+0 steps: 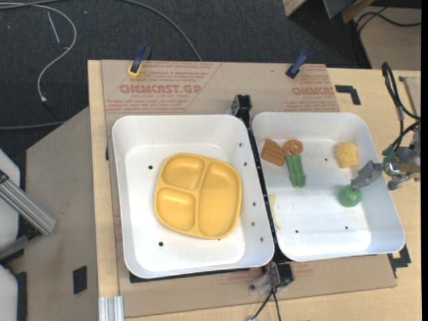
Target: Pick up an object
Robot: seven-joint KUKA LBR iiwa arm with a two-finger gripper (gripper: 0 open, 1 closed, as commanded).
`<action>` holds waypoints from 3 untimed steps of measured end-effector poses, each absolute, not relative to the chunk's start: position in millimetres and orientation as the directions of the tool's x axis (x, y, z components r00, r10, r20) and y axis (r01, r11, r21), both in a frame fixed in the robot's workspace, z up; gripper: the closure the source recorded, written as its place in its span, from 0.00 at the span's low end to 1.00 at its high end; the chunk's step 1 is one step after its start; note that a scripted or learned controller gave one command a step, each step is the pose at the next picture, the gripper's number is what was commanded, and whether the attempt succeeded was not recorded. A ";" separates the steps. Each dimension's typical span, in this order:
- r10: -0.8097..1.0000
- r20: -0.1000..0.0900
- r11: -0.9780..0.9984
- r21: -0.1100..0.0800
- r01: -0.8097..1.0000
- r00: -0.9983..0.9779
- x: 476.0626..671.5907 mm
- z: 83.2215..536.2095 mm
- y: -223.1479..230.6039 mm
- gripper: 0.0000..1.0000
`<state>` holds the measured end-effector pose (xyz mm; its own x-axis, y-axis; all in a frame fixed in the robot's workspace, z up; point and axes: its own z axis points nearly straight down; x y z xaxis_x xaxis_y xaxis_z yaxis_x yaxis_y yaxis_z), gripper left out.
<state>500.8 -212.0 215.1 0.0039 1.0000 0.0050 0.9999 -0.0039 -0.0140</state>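
Yellow divided plate (198, 195) in left bin (127, 179). Right bin (321, 243): green round piece (349, 196) at 3 o'clock, touching jaws (364, 176); jaw state unclear. Risk: shoving piece toward wall instead of pinching.

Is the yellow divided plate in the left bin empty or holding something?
Empty. The yellow plate lies flat in the left bin, all three compartments bare.

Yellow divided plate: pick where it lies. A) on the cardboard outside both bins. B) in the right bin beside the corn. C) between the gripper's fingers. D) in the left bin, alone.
D: the yellow divided plate lies flat in the left bin, nothing else with it.
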 end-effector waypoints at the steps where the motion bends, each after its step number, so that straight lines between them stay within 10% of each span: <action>1: 1.000 0.001 0.000 -0.001 1.000 0.000 503.9 221.6 -211.4 0.00; 3: 1.000 0.004 0.001 -0.006 1.000 -0.001 509.0 124.1 -201.1 0.00</action>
